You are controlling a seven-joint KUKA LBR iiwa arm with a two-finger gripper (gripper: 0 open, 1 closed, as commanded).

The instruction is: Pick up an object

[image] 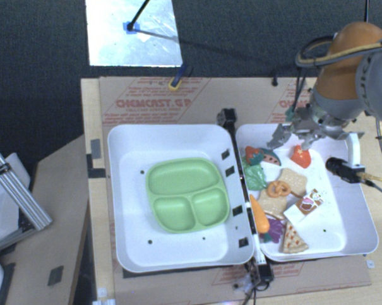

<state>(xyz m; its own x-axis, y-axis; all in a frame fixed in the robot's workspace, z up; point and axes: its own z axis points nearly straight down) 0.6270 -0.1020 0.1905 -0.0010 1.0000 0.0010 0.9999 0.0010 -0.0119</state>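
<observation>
Two white bins sit side by side on the desk (66, 186). The left bin (124, 151) holds one green tray (186, 194) with three compartments, lying flat near the bin's middle. The right bin (352, 224) holds the toy food, clustered in its left half. Count: one orange-red piece (300, 156), one pretzel (278, 189), two toast slices (294, 181), one carrot (259, 216), one pizza slice (294, 239), one small cake piece (309, 202), one green leafy piece (254, 176), one purple piece (274, 230), and one red-and-green item (261, 156) at the top left of the pile, kind not clear. The orange-red piece stands apart from the pile, toward the far side of the bin; it tapers, its long axis running roughly toward and away from the camera, narrow end toward the far wall. The gripper (299, 135) hangs over the far part of the right bin, the arm entering from the right. Its fingers are spread apart, one angled down-left toward the red-and-green item, the other just above the orange-red piece; nothing sits between them. The orange-red piece lies just below the gripper in view, near the right-hand finger; contact cannot be judged. The carrot lies along the bin's left wall, long axis near to far, thick end nearest. The pizza slice points its tip toward the near wall.
</observation>
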